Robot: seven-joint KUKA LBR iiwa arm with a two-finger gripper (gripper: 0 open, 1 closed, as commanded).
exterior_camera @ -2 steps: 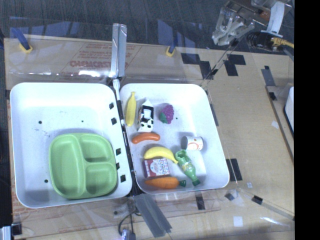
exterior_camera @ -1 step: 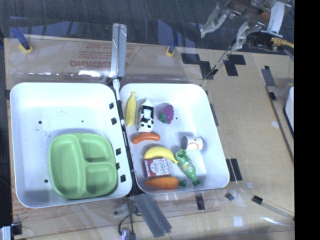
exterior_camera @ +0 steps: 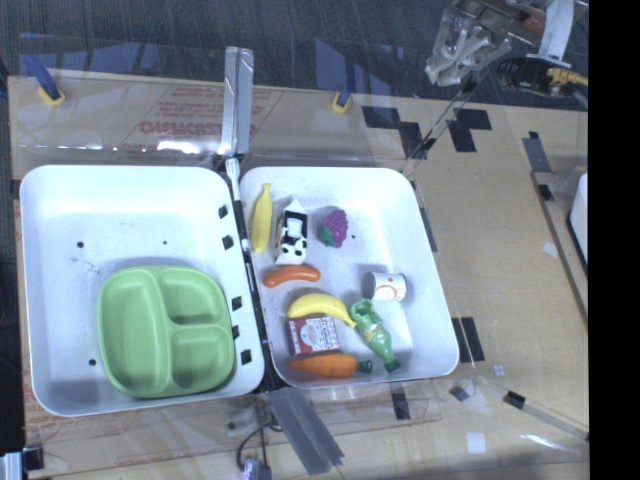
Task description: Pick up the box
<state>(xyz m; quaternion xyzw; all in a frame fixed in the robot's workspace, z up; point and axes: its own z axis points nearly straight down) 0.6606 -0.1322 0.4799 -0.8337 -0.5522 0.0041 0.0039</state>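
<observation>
Red rect. box [exterior_camera: 314, 335], flat, btw fruit

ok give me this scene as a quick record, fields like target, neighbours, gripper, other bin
target: red box, lying in the right bin, near its front edge
neighbours: banana just behind it, carrot just in front, green bottle to its right
other items in right bin: second banana, cow-patterned carton, purple grapes, sausage, can
gripper: gripper at the view's upper right, above the bench beyond the bins, far from the box
left bin: left bin holds a green divided plate
task state: box not yet picked
</observation>
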